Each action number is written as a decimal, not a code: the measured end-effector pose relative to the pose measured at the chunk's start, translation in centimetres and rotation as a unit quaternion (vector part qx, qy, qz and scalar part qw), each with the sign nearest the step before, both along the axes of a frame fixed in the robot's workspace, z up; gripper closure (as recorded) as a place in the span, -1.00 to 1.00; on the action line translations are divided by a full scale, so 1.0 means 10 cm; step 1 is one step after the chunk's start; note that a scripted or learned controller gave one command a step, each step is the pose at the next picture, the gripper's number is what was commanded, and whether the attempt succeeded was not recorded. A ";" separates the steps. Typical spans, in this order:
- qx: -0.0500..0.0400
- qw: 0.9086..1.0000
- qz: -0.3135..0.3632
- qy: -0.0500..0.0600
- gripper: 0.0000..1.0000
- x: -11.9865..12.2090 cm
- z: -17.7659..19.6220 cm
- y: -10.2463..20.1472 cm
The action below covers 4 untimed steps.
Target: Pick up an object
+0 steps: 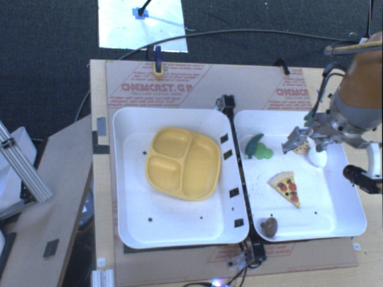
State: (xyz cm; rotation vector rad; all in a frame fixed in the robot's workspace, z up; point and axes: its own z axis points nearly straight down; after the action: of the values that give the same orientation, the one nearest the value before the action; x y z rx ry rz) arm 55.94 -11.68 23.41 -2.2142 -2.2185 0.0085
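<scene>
Right bin [344, 220], gripper [297, 141] near rim

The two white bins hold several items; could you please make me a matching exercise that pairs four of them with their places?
Things:
1. Yellow plastic divided plate
2. Green toy broccoli
3. Toy pizza slice with red toppings
4. Small brown rounded object

Places:
A. Right bin, near corner beside the divider
B. Middle of the left bin
C. Right bin, far side near the divider
D. Middle of the right bin

Pairs: 1-B, 2-C, 3-D, 4-A
</scene>
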 end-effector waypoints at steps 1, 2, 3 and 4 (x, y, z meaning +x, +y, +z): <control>-0.001 1.000 0.001 -0.004 -1.00 0.02 0.04 0.00; 0.000 1.000 0.000 -0.002 -1.00 0.02 -0.43 -0.07; 0.000 1.000 0.000 -0.002 -1.00 0.09 -0.95 -0.13; 0.000 1.000 0.000 -0.002 -1.00 0.09 -1.50 -0.12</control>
State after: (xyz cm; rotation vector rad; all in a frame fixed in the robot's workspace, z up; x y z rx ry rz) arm 56.82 -12.87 8.43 -2.2165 -2.2193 0.0046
